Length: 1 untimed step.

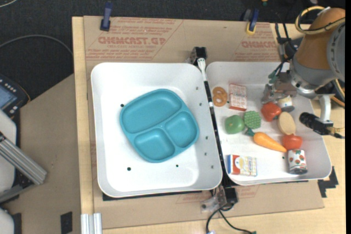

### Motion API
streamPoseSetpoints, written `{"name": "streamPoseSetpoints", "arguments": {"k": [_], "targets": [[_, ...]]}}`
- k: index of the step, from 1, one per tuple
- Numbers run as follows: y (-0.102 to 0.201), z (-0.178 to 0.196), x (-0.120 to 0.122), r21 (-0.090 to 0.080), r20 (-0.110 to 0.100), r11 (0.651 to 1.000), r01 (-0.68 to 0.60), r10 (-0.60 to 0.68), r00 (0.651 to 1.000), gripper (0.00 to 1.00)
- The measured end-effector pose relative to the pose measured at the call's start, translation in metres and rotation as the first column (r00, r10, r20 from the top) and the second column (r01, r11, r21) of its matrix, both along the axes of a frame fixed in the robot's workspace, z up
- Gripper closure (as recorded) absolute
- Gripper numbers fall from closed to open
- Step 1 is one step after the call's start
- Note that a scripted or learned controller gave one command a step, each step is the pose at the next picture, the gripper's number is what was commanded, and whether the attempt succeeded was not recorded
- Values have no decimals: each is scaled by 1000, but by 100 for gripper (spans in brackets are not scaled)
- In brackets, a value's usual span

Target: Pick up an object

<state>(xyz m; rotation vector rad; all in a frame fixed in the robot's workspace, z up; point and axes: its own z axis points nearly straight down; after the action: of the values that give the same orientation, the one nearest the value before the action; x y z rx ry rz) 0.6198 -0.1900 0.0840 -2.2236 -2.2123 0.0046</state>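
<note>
Carrot, orange and lying slantwise in the right bin, is one of the toy foods open to picking, and I use it as my landmark.

Nearer the camera than the carrot:
- a flat box with a red, white and blue label, to its left
- a small can with red spots, to its right, by the bin's near right corner

Level with the carrot:
- a small red fruit, just beside its right tip and just above the can

Beyond the carrot:
- a green fruit, to the left
- a knobbly green piece, touching that fruit's right side
- a pale beige piece, to the right
- a red tomato, straight beyond and just beside the beige piece

Farther still:
- a brown pretzel, to the left
- a red and white packet, just right of the pretzel

The gripper sits just beyond the tomato, low over the bin. I cannot tell whether it is wide or narrow, and nothing shows as held. The grey arm with its orange band rises beyond and to the right.

Well left of the carrot, the left bin holds a teal divided plate.
</note>
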Motion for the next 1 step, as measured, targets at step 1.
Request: {"name": "streamPoseSetpoints", "arguments": {"k": [1], "targets": [[2, 12, 3, -2, 8, 1000, -4, 4, 1000, 100]]}}
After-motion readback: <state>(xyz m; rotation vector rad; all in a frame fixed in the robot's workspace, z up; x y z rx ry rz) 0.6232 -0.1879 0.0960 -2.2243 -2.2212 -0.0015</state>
